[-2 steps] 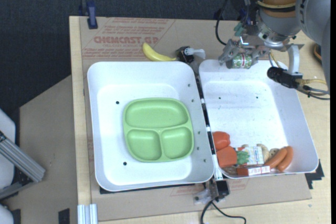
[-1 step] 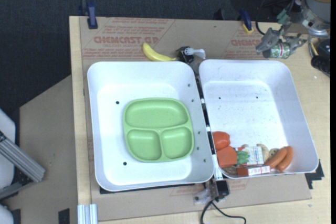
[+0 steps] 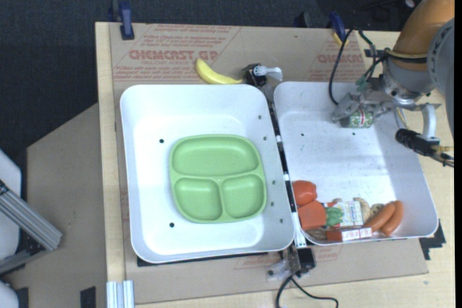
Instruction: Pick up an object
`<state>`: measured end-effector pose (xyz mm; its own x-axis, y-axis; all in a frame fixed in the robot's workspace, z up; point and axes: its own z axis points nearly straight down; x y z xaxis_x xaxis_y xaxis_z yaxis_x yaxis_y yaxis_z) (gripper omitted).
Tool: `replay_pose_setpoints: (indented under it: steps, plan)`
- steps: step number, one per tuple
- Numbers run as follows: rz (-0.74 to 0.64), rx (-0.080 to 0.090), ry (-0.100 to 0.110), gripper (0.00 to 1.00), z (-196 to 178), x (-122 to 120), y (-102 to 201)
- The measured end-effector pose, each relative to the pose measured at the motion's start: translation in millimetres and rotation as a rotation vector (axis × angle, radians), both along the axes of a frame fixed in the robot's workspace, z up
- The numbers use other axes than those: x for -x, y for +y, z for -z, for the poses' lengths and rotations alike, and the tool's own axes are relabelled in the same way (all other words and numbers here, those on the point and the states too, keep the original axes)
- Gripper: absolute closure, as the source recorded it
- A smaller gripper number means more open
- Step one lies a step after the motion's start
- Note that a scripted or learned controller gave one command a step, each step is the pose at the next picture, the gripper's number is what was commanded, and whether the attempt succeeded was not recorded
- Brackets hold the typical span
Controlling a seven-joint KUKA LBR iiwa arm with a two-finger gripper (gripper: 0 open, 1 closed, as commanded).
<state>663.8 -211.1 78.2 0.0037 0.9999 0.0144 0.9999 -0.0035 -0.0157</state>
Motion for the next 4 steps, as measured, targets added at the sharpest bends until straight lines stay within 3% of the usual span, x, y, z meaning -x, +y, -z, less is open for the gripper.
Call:
replay_pose_setpoints:
  steps: [1,2,3,4]
  plan:
    - [-0.004,0.008,-0.008,1.00,-15,-2,1]
    - [-0.004,0.011,-0.011,1.00,-60,65,46]
    - [-0.009,0.013,-0.018,1.00,-86,62,101]
    - [-0.010,0.011,-0.013,1.00,-118,91,167]
